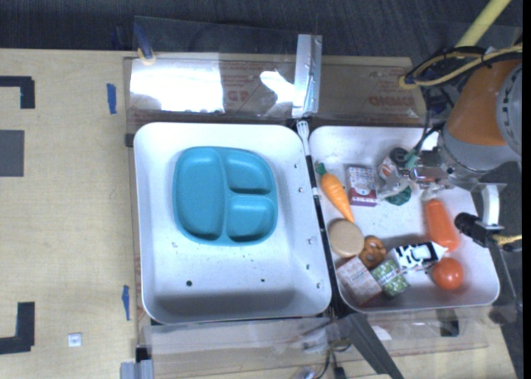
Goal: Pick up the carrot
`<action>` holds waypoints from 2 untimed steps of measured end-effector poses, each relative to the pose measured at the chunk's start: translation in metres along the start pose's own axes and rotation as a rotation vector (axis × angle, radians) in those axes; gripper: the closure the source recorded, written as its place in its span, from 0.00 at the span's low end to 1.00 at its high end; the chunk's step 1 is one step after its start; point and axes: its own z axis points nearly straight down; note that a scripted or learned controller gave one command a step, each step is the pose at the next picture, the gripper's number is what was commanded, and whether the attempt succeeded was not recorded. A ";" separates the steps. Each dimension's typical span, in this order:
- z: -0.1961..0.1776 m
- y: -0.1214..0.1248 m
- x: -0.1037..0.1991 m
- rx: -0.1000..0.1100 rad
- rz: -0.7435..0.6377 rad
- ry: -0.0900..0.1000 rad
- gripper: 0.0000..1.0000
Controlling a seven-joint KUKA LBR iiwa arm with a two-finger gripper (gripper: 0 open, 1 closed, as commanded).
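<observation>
At the bottom of the frame, along the lower wall of the right bin (485,296), lies a cluster of toy food: a clear packet (358,279), a green-printed packet (392,278) touching it, a black-and-white carton (417,254) and a red tomato (448,274) at the lower right. Just above them sit a tan round bun (346,238) and a small brown piece (373,249), touching each other. Further up, a red-orange sausage shape (440,222) lies tilted near the right wall.

The carrot (336,193) lies by itself on the bin floor near the left wall of the right bin, slanting with its green tip toward the upper left. A small pink packet (361,184) lies just beside it on the right.

The gripper (405,177) hangs over the upper middle of the right bin, well apart from the carrot; whether it is spread or closed I cannot tell, as dark parts blur together there.

In the left bin (158,203), a blue divided plate (225,195) rests near the centre.
</observation>
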 end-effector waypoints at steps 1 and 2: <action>0.023 -0.034 0.057 -0.006 -0.286 0.000 0.00; -0.077 -0.011 0.080 -0.008 -0.081 0.001 0.00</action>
